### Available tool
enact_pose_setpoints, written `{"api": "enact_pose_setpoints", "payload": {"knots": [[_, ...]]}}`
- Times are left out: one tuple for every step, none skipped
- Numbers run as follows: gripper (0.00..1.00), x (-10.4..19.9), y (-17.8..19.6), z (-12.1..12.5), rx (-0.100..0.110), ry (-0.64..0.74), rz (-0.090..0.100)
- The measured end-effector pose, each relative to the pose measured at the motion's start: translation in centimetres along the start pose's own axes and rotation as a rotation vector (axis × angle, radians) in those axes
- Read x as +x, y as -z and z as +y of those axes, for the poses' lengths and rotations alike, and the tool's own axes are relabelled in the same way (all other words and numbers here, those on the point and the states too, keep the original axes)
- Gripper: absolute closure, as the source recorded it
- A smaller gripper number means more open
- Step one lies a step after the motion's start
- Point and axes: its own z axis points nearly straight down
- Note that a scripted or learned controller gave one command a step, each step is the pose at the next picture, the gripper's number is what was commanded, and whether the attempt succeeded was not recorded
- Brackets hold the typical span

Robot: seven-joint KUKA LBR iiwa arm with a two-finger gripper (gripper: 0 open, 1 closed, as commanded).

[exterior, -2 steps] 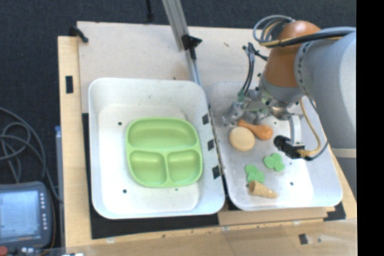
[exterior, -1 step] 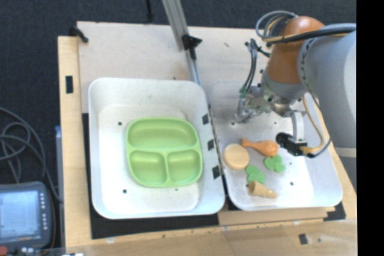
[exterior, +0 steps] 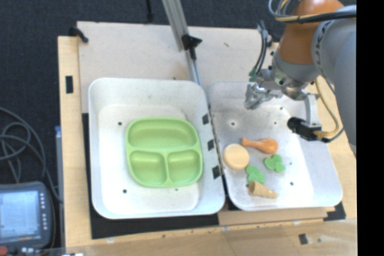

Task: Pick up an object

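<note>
Claw (exterior: 257,95) hangs over the right white bin (exterior: 318,180), toward the worktop's far edge; whether it is spread or closed I cannot tell. An orange plastic drumstick (exterior: 261,144) lies nearer the front. Better to descend centred over its shaft.

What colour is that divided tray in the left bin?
Light green; the tray shows clearly in the camera view.
</note>
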Motion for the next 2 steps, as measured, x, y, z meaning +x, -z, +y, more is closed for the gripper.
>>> {"api": "enact_pose_setpoints", "payload": {"knots": [[1.0,-0.2,5.5,0.2,0.0,0.001,0.0],[1.0,4.4,6.5,-0.5,0.007,0.004,0.003]]}}
